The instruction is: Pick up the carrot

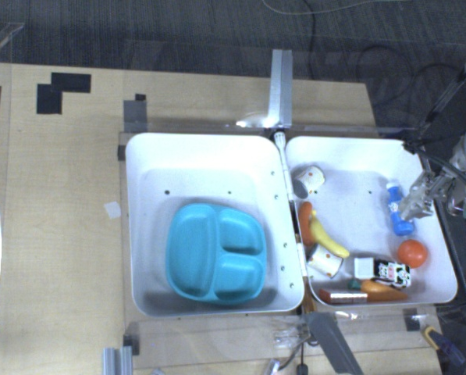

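Note:
The carrot (382, 291) is an orange tapered piece with a greenish end. It lies flat along the front wall of the right bin (350, 158), below a small black-and-white item (393, 273). My gripper (417, 203) reaches in from the right edge and hovers by the right wall, just beside a blue bottle (397, 211). It is well behind the carrot and apart from it.
An orange ball (411, 253) sits between the gripper and the carrot. A banana (327, 240), an orange-red stick-like piece (304, 220), two white cups (309, 180) (324, 262) and a white block (363, 268) crowd the bin's left and front. The left bin (151, 162) holds a blue divided tray (216, 251).

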You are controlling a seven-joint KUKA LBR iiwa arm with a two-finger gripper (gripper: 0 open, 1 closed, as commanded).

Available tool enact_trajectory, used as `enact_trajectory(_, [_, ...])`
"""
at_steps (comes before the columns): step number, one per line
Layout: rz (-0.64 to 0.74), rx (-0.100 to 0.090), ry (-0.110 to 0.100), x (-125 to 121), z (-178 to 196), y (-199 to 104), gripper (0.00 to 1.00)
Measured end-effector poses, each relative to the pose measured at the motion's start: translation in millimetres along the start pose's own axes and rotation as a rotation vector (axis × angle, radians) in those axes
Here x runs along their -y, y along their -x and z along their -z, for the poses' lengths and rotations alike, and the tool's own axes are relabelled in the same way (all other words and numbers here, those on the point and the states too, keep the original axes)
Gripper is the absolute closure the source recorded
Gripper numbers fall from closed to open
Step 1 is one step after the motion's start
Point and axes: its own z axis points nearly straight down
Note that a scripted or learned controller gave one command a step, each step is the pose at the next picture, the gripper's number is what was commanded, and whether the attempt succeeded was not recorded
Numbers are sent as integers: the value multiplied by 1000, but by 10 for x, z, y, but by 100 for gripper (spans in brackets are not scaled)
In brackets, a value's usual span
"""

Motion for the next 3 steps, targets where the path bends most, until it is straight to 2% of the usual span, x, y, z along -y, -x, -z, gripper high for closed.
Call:
enact_trajectory(1, [217,4,0,-138,309,200,100])
enact_trajectory(2, [193,2,0,74,430,-214,100])
enact_trajectory(3, [151,0,0,-312,132,-402,100])
